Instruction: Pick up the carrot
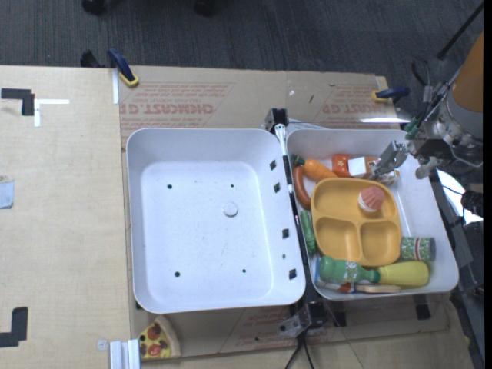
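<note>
— Carrot (317,169): where did we find it?

— We saw it in the right bin (440,229), at the far left corner, touching the yellow divided tray (346,233).

— And the gripper (390,160)?

— We saw it low over the bin's far side, right of the carrot; we could not tell its state.

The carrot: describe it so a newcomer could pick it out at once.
Look in the right bin, at its far left corner above the yellow tray. The carrot lies there, orange and tapered, lighter than the darker curved sausage beside it.
</note>
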`<state>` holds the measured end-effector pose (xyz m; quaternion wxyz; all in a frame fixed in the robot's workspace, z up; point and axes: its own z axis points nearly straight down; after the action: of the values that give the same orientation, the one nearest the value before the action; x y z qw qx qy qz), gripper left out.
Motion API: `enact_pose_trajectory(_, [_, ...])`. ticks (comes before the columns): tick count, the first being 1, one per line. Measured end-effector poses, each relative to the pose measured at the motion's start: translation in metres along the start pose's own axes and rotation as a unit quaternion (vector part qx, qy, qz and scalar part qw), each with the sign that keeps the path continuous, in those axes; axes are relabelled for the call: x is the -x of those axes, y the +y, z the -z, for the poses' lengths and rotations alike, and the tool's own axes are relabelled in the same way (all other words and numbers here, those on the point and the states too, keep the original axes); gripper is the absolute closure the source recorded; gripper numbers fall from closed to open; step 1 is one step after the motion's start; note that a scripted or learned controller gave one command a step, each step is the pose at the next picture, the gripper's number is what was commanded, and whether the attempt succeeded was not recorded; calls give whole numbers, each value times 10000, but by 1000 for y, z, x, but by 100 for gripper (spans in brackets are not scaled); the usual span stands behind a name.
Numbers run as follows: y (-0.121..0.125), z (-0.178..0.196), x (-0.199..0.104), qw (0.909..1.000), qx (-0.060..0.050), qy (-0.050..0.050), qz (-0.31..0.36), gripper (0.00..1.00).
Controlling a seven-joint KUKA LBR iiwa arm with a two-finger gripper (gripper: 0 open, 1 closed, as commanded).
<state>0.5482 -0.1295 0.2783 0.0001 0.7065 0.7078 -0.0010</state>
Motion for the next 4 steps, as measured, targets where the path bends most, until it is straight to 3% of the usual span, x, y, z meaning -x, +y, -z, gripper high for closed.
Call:
enact_pose_trajectory(1, [-15,-137,50,9999,-4,7,120,0])
enact_pose_trajectory(2, [-5,-185,81,10000,41,29,-78,0])
enact_pose_trajectory(3, [-3,-173,84,9999,88,1,-106,100])
enact_pose_trajectory(4, [-2,-164,84,9999,97,2,-120,100])
